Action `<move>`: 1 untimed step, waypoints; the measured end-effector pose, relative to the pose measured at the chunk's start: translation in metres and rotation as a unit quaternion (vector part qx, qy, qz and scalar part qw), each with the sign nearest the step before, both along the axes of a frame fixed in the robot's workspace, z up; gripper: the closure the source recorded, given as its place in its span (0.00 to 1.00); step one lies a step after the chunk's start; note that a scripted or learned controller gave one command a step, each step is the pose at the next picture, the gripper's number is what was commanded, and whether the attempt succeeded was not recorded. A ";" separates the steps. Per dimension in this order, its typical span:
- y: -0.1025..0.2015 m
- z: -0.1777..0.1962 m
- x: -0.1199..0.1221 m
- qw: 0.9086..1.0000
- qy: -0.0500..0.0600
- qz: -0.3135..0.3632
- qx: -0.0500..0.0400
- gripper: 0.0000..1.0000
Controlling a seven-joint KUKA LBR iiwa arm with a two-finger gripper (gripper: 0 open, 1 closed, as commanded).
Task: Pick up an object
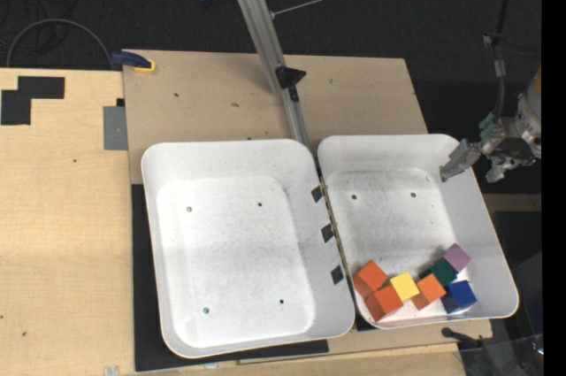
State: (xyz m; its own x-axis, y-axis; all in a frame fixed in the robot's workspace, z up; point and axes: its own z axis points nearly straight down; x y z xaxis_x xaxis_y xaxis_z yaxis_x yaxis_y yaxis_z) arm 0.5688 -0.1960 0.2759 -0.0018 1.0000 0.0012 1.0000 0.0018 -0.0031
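Your targets are the blocks (414,284), huddled in the near-right corner of the right bin (389,188): two orange-red ones at the left of the heap, a yellow one beside them, an orange one next, then green, purple and blue toward the bin's right wall. They sit touching one another, so go for one on the outside of the cluster. The purple block (456,257) at the far-right end of the heap or the orange-red block (371,274) at its left end look to have the most free side; a block wedged in the middle would likely leave no room for the fingers. Come straight down, line the fingers across a pair of free faces, and keep off the bin's sloping wall, which could deflect a finger. The pincer (473,162) hangs over the far-right corner of that bin, just at its rim, well apart from the blocks, with its fingers spread and nothing between them. The wrist enters from the right, tilted so the fingers point down and toward the bin's middle. The left bin (168,180) beside it is not your concern.
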 end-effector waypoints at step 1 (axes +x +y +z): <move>-0.012 -0.077 0.079 1.000 0.001 0.002 0.000 0.00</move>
